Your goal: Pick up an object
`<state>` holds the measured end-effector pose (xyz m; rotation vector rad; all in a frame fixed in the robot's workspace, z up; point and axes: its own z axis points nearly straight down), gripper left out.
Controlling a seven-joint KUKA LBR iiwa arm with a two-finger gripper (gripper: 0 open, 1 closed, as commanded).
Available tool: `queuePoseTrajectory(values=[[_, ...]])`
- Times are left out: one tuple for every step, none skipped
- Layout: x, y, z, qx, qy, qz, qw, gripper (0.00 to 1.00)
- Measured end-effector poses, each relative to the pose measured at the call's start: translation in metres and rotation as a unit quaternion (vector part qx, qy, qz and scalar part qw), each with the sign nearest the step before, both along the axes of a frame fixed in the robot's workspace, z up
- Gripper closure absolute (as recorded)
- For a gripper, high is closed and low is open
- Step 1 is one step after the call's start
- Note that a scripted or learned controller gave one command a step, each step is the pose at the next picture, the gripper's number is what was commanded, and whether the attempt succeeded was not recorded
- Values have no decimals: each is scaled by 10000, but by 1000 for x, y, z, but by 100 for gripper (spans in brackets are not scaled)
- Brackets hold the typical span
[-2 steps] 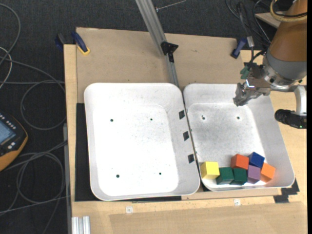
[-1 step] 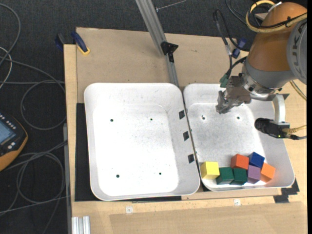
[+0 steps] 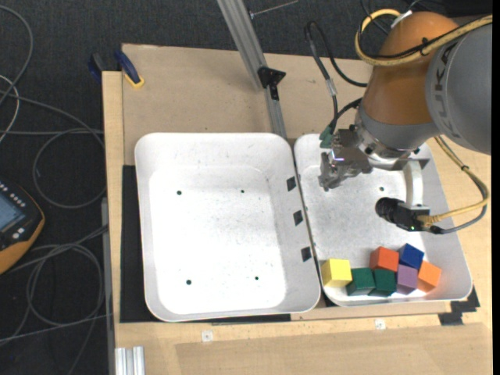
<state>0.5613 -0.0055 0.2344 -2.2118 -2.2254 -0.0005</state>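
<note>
Camera view: fingers (image 3: 331, 175) over right bin (image 3: 355, 217), open-or-closed unclear; blocks (image 3: 383, 272) clustered at near edge.

The grey arm (image 3: 461, 69) reaches in from the right, bent downward at its orange band (image 3: 406, 61). Below the band the wrist (image 3: 383, 143) points steeply down and leftward, and the gripper (image 3: 334, 174) hangs at its lower left end.

A wooden bench (image 3: 195, 76) bears a left white bin (image 3: 156, 155), with a slanted metal pole (image 3: 250, 45) at upper centre, a blue-and-yellow clamp (image 3: 129, 69) at upper left, and loose cables (image 3: 47, 131) on the dark floor (image 3: 55, 14) at far left.
</note>
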Motion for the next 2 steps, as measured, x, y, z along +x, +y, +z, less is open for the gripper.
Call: queuePoseTrajectory(values=[[-14,50,-7,0,3,0,10000,100],[-34,100,8,3,-6,3,10000,100]])
